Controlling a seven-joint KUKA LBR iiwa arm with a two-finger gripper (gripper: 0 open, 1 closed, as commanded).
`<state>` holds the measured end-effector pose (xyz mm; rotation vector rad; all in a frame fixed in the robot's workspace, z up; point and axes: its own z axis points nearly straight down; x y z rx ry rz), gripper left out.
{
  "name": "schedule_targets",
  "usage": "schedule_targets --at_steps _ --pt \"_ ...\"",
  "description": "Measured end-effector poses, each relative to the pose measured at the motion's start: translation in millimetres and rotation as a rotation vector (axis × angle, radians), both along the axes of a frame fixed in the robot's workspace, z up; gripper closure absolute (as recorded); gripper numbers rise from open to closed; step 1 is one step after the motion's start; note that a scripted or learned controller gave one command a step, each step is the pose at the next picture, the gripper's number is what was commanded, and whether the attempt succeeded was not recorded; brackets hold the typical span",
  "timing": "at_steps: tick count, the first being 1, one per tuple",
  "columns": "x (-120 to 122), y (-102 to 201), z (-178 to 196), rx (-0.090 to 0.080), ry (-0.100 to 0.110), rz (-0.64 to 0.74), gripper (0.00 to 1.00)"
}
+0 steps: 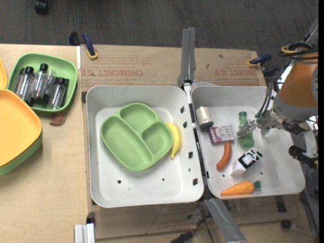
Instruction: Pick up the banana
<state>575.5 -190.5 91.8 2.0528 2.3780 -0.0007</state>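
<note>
Orange plates (17, 130): stacked at the bench's (55, 186) far left, about 9 o'clock in the view.
Green tray (44, 82): at 10 o'clock, holding several small dark-capped bottles (39, 85) lying side by side.
Left bin (101, 186): white, shallow, carrying a green divided plate (135, 135) with three compartments.
Banana (175, 138): in the left bin, lying curved against the plate's 3 o'clock edge, touching it, just beside the bin's right wall.
Right bin (283, 181): holds a silver can (203, 117) at its 10 o'clock corner, a purple packet (223, 134) beside it, a red-orange sausage shape (224, 156), a black-and-white carton (248, 161), and a carrot (239, 188) at 6 o'clock.
Green bottle (245, 135): upright near the bin's middle.
Pincer (249, 129): low in the right bin, next to the green bottle, well apart from the banana; whether it is released or clenched I cannot tell.
</note>
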Motion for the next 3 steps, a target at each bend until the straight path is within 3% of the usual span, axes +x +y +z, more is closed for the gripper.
schedule_targets --at_steps 1,2,3 --pt "-48.0 33.8 -1.0 0.001 0.004 -0.345 0.0" --pt "-29.2 -20.8 -0.6 0.006 0.003 -0.145 0.0" --pt "-37.4 -26.5 -1.0 0.008 0.003 0.07 0.0"
